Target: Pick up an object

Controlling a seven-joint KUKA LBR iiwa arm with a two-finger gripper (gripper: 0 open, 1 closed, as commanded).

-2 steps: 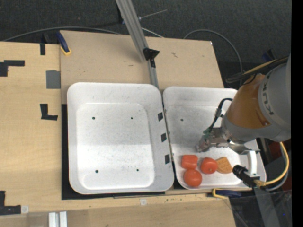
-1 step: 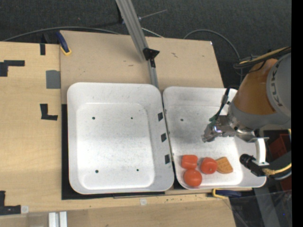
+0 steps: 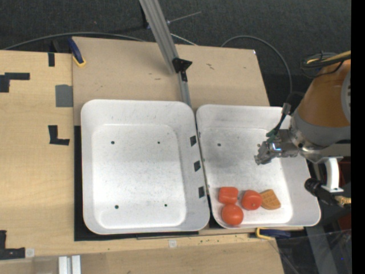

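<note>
A grey-and-orange robot arm reaches in from the right over the right-hand white bin, its pincer hanging above the bin's bare middle floor with nothing visibly held; whether the pincer stands open or closed cannot be told from this slanted overhead view. The objects on offer lie clustered at the bin's near edge, toward the camera from the pincer: three red pieces, one on the left, one in the middle and one lowest, pressed close together, with an orange-brown piece just beside them on the right. The orange-brown piece sits most nearly in line below the pincer, the red ones a little to the left. Any pickup appears to call for a move toward the bin's near wall before descending. The left-hand bin sits alongside on the table.
</note>
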